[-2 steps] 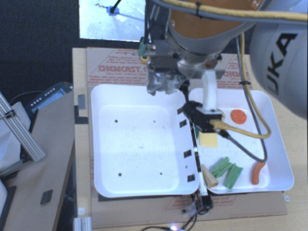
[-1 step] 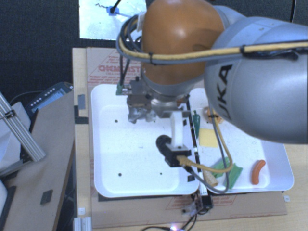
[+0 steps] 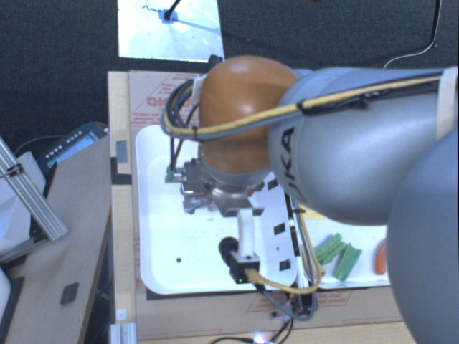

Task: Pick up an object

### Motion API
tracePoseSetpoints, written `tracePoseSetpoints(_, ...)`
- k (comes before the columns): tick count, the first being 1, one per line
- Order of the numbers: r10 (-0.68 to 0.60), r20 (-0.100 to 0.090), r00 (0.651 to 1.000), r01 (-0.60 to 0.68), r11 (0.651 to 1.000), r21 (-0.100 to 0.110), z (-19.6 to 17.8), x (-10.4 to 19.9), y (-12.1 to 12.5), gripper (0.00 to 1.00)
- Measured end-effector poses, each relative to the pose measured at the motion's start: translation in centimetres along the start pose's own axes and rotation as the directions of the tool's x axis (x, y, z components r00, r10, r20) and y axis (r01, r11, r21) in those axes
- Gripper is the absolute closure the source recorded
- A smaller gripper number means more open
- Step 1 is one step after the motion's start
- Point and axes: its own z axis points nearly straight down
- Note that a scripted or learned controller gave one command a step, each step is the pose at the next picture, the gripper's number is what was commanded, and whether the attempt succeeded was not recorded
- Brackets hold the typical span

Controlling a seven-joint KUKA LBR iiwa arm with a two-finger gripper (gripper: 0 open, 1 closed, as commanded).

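Dark brand lettering on the grey arm [image 3: 358,163], above the left bin [image 3: 154,213], is legible only in part, as "KA". Red print on the cardboard [image 3: 152,100] behind that bin cannot be read.

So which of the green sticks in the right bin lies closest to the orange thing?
The rightmost green stick, sitting lowest in view; the other green sticks lie left of it, farther from the orange thing.
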Motion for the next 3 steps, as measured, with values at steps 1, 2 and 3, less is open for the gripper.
tracePoseSetpoints(1, -0.003, -0.011, 1.000, 0.002, 1.000, -0.024, -14.7, 0.0, 2.4, 1.00)
tracePoseSetpoints(2, 0.001, -0.003, 1.000, -0.001, 1.000, -0.007, -11.1, -0.1, 4.6, 1.00)
tracePoseSetpoints(3, 0.000, -0.001, 1.000, 0.000, 1.000, -0.002, -4.0, 0.0, 2.7, 1.00)
